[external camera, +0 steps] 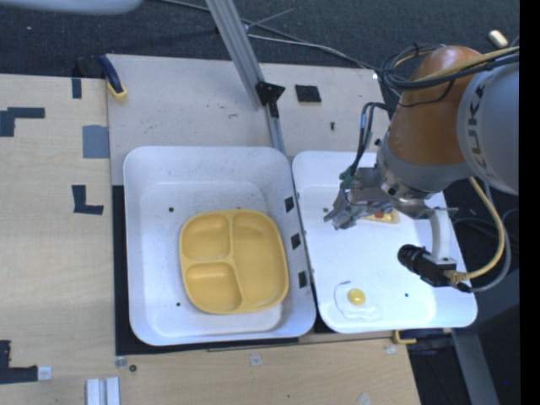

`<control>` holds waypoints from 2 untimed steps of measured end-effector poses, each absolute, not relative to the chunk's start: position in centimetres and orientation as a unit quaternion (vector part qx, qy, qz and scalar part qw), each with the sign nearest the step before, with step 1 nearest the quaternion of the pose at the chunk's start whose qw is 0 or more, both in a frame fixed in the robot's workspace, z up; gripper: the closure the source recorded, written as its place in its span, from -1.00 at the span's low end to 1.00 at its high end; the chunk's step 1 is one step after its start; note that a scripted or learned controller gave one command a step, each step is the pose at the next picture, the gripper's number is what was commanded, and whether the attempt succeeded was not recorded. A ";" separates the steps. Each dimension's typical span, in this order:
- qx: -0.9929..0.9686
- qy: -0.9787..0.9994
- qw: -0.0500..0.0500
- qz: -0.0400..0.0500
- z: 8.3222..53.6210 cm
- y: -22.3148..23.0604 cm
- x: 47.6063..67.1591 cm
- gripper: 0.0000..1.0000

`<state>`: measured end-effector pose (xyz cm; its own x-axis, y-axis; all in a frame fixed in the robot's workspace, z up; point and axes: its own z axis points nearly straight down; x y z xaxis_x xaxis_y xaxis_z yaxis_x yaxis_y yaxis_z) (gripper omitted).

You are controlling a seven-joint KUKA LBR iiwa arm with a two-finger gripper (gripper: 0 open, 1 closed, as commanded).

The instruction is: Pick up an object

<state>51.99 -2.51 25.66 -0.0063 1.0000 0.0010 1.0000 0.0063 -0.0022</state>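
Observation:
A toy fried egg (354,299), white with a yellow yolk, lies near the front edge of the right bin (316,184). A small red and yellow object (386,217) lies in the middle of that bin, partly hidden under the arm's wrist. My gripper (342,217) hangs low over the right bin's left half, just left of the red and yellow object and well behind the egg. Nothing shows held in it. A yellow divided plate (234,261) lies flat in the left bin (152,192).
The grey and orange arm (439,121) covers the right bin's back right corner. A black fitting (423,264) on a yellow hose hangs over that bin's right side. A slanted metal pole (245,49) stands behind the bins.

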 end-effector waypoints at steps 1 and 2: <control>-0.705 -0.709 0.001 0.001 23.5 2.1 51.6 1.00; -0.705 -0.709 0.002 0.001 21.8 7.7 50.9 1.00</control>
